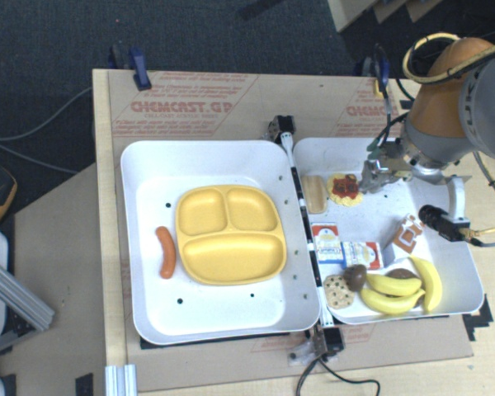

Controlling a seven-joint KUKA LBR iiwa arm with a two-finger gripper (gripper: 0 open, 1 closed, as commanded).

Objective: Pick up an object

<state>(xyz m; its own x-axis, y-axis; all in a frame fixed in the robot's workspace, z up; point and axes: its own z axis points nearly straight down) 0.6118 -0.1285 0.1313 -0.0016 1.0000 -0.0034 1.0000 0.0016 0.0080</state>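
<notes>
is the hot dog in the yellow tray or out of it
Out. The hot dog lies on the left bin's white floor, just left of the yellow tray.

Bright, even overhead light, soft shadows, slightly grainy, mildly soft focus.

two bins point(140, 221), one tray point(229, 234), one sausage point(167, 252), two bananas point(404, 287)
</notes>
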